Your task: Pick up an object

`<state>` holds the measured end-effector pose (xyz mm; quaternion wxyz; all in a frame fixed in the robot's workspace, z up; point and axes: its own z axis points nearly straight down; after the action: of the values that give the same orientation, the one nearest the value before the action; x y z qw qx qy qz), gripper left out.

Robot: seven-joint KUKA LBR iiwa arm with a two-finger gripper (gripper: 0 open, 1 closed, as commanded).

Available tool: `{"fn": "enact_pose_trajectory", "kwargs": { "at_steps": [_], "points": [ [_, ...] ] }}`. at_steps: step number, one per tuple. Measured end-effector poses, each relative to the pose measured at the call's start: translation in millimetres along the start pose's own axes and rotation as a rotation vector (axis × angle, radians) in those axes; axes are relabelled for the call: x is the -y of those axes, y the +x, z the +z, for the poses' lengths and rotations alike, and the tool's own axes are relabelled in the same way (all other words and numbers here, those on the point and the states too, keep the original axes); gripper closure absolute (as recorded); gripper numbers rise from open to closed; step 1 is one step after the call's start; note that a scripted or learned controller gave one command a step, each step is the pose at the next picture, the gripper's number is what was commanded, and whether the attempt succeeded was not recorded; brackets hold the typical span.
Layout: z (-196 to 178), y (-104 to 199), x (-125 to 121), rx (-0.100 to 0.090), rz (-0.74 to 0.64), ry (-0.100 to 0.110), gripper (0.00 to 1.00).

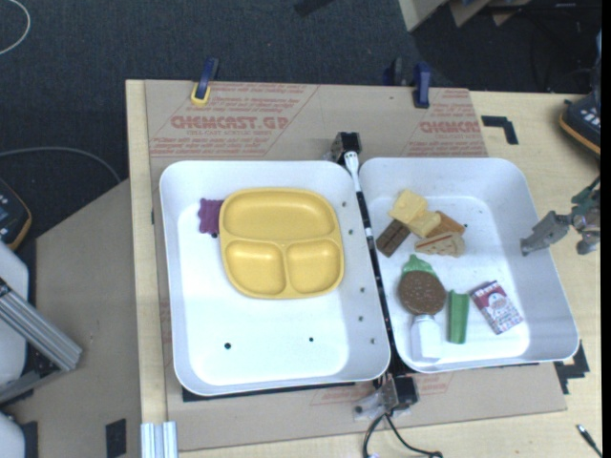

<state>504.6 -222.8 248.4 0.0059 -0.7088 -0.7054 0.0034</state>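
Note:
The right bin (535, 194) holds several small items: a yellow block (411, 209), a brown block (391, 238), a tan wedge (442, 243), a round brown disc (422, 293), a green cylinder (458, 317), a white piece (426, 336) and a red-and-white carton (496, 307). My gripper (561, 239) hangs over that bin's right rim, to the right of all of them. It is open, its two grey fingers spread with nothing between them. The carton is the nearest item, below and to its left.
The left bin (191, 284) holds a yellow three-compartment plate (282, 241) with a purple item (210, 216) tucked at its left edge. A black divider strip (363, 237) runs between the bins. Clamps (202, 84) stand on the bench's far edge.

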Motion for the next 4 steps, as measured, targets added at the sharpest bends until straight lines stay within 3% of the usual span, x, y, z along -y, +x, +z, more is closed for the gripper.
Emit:
{"fn": "enact_pose_trajectory", "kwargs": {
  "at_steps": [1, 3, 4],
  "points": [
    [-7.4, 0.9, -2.5, 0.004, -0.005, -0.014, 0.00],
    [92.8, 5.4, -18.7, 0.002, -0.005, -0.011, 0.00],
    [152.4, 5.1, -13.0, 0.001, -0.005, -0.010, 0.00]
  ]
}}
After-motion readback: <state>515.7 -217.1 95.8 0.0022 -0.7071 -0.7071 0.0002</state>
